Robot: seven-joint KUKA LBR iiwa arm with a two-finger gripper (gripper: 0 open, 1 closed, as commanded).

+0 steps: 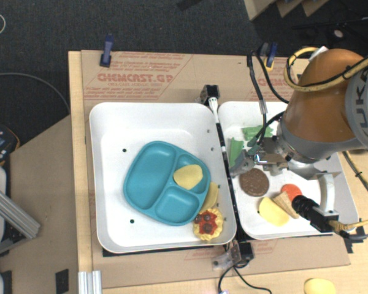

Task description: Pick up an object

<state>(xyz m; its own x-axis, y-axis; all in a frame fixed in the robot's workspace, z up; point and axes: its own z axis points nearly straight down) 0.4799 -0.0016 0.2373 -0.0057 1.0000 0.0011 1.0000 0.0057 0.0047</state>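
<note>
Grey-and-orange arm's gripper (257,158), its grip unreadable, hangs in the right white bin (282,231) beside one round brown disc (254,182), two green pieces (237,150) and one yellow wedge (273,212).

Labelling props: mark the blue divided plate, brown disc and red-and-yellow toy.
blue divided plate (148,181), camera view, large left compartment.
brown disc (254,182), camera view, top face.
red-and-yellow toy (208,223), camera view, red middle.

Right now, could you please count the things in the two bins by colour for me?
Teal: 1, plate
Yellow: 3, lump on plate, strip beside plate, lump in right bin
Red-and-yellow: 1, toy
Green: 1, green item partly under arm
Brown: 1, disc
Orange: 1, orange item
Total: 8
</note>
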